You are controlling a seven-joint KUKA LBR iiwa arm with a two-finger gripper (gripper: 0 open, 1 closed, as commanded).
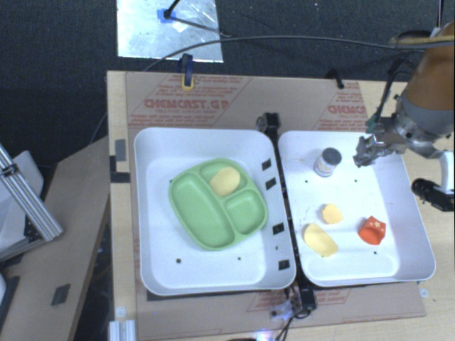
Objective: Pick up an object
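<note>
The right bin (398, 261) holds a small grey can (328, 161) at the back, a small yellow piece (330, 213) in the middle, a longer yellow piece (320, 239) in front of it, and a red piece (372, 230) to the right. My gripper (365, 153) hangs over the back of that bin, just right of the can and apart from it. Nothing shows between its fingers. In the left bin (153, 212) a green divided plate (217, 204) carries a yellow object (225, 181) in its rear compartment.
Both bins rest on a cardboard sheet (213, 98) on the bench. A black divider with clips (277, 197) runs between the bins. A foil sheet (167, 20) lies beyond the cardboard. A metal rail (28, 204) sits at the far left.
</note>
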